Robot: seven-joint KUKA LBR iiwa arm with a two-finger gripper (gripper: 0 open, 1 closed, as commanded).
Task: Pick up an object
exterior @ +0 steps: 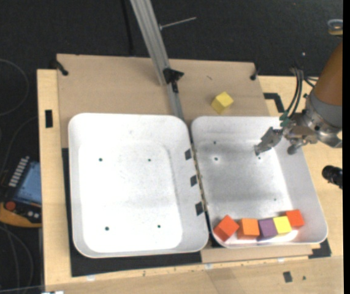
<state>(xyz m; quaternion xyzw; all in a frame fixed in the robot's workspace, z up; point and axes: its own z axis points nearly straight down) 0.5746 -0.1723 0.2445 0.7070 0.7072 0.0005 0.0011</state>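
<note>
The grey arm (328, 103) with its orange band is reaching in from the right side of the camera view, and its gripper (279, 143) is hanging over the upper right part of the right bin (242, 182). One finger (265, 143) is pointing down and to the left toward the bin floor, while the other (294, 146) is sitting nearer the bin's right wall; the two are standing apart with nothing between them, so the gripper is released and carrying no object.

The objects are lying well away from it. Along the near wall of the right bin, five small blocks are sitting in a row, each touching or just beside the next: an orange-red block (227, 227) at the left end, tilted, then an orange block (249, 227), a purple block (266, 228), a yellow block (282, 225) and a red block (295, 218) at the right end. A separate yellow cube (222, 102) is resting outside the bins, on the bare desk (113, 84) behind the right bin.

The left bin (132, 182) is lying beside the right one, their inner walls touching. A slanted metal rail (153, 35) is rising from the desk behind the seam between the bins. To the left of the desk, a handheld controller (21, 192) and dark cables (3, 103) are lying on the floor
</note>
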